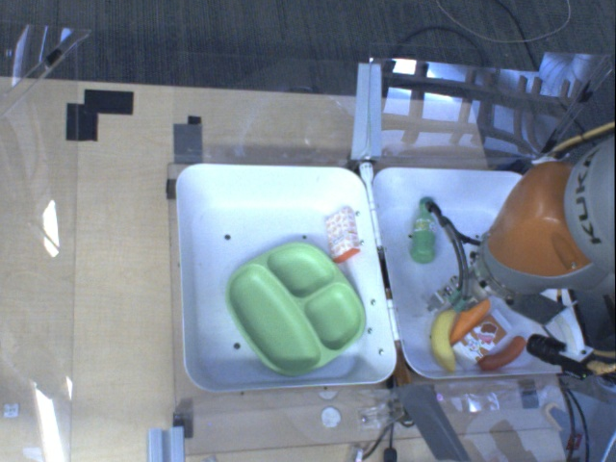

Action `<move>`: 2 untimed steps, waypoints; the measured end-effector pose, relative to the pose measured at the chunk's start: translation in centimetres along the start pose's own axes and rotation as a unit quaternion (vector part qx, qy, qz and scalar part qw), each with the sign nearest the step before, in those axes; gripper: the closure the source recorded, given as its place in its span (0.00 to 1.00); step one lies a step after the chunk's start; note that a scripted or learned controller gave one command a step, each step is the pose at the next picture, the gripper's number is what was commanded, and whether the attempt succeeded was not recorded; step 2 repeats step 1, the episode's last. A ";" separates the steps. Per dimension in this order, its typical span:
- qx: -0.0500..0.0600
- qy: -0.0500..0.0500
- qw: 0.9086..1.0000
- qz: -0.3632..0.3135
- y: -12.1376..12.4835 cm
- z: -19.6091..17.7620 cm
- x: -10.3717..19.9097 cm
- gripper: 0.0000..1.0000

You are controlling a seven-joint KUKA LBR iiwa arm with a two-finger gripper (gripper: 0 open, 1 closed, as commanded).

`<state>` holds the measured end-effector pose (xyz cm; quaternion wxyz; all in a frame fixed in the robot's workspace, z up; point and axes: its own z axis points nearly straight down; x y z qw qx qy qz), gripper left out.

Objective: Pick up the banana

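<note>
A pale wooden bench (106, 287) carries two white bins, with dark carpet beyond it. The banana (441, 341) lies in the right bin (481, 186) — at its near edge, touching a carrot (469, 320). The gripper (452, 292) hangs just above the banana; whether it is open cannot be told. The left bin (207, 200) holds a green divided plate (295, 304).
</note>
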<state>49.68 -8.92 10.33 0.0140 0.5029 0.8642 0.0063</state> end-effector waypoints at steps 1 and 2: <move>0.000 0.000 1.000 0.000 0.0 0.0 0.0 0.00; 0.000 0.000 1.000 0.000 0.0 0.0 0.0 0.00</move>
